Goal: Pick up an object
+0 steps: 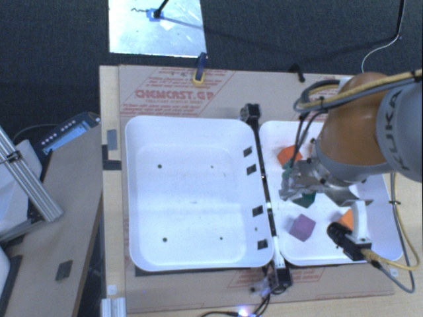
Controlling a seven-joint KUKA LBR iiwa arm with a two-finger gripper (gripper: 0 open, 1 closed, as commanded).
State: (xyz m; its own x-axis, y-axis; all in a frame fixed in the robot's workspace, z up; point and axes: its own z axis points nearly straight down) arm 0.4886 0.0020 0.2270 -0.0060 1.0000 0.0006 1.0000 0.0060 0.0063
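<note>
Here the arm reaches over the right bin, its gripper low among the objects; whether the fingers are open or closed cannot be told from this slanted view. The nearest candidate is a dark green block, lying right at the gripper's tip, partly hidden under it. A purple block sits just beside it toward the bin's front, an orange piece lies toward the back by the divider, and another orange piece rests near the arm's mount. These look like small, light, stiff foam or plastic shapes: easy to lift and unlikely to break, though smooth faces may slip, so a pinch across two flat opposite sides seems best. The left bin sits alongside. On the cardboard behind the bins, red print reads roughly "CHEMCAST GP"; the arm's side bears "KUKA" lettering.
</note>
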